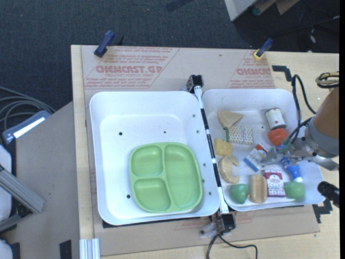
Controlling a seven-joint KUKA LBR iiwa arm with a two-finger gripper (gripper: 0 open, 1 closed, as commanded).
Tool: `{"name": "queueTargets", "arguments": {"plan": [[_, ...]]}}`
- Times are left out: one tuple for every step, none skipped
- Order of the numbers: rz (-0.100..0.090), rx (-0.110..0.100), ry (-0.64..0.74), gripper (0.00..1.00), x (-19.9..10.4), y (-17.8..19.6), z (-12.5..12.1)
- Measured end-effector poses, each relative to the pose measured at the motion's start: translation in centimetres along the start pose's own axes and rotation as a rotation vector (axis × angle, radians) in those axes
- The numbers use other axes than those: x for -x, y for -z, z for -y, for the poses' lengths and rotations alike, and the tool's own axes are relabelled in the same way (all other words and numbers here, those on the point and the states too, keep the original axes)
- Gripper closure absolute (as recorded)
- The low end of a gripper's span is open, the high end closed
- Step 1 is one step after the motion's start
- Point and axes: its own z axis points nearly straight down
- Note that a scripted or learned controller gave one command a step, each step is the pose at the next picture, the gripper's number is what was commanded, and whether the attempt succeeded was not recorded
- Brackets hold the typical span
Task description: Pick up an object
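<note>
- From where I stand, the arm (326, 125) reaches in from the right and dips over the right bin (245, 95), which sits beside the left bin (99, 144) on the table (86, 69).
- The hand (285, 154) hangs low among the clutter near the bin's right side; whether it is released or clenched I cannot tell, the metal parts blur together there.
- Nothing is lifted yet, as far as I can see: every item lies on the bin floor.
- Just beside the hand are a blue and white packet (253, 158), a red ball (277, 136), a small jar with a red lid (274, 116) and a blue piece (292, 171).
- Farther along the front lie a red and white carton (274, 183), a bread roll (258, 189) and two green balls (239, 192), (295, 190).
- The left bin holds a green divided tray (164, 176), well apart from the hand.
- My judgement: the pick is at the reaching stage; closing on one item and raising it clear of the bin are still to come.
</note>
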Motion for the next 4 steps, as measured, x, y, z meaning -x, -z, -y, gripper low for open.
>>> {"name": "queueTargets", "arguments": {"plan": [[-0.004,0.003,0.005,0.0,2.9,-4.4,-8.2],[-0.001,0.005,0.004,1.0,3.0,-3.4,-8.2],[0.002,0.006,0.002,1.0,2.7,1.4,-7.5],[0.001,0.004,0.002,0.0,2.7,1.4,-7.4]]}}
